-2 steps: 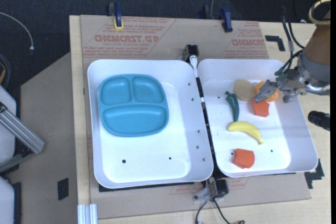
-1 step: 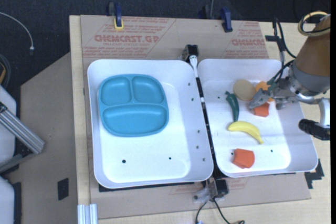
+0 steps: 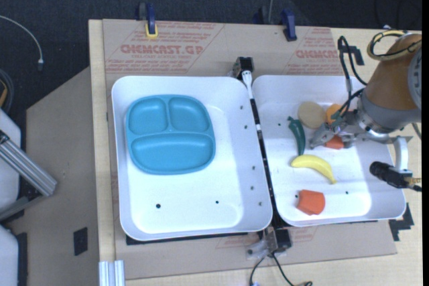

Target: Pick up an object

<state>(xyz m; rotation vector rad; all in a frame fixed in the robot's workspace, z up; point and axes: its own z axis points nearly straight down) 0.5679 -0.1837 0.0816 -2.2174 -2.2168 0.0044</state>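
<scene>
My gripper [image 3: 331,135] is low in the right bin [image 3: 355,207], reaching in from the right near its upper middle. A small red-orange piece [image 3: 336,143] lies right under the gripper; whether it is gripped is not clear. A beige round object [image 3: 310,114] and a small orange object [image 3: 333,111] lie just behind the gripper. A dark green pepper-like object [image 3: 297,134] lies to its left. A yellow banana [image 3: 314,167] rests in front of it, and an orange-red block [image 3: 310,201] sits near the bin's front edge.
The left bin [image 3: 188,211] holds a blue divided plate [image 3: 171,134] in its upper left part. A black divider with clips runs between the bins [image 3: 258,144]. Cables and the arm's grey body [image 3: 392,100] crowd the right bin's right side.
</scene>
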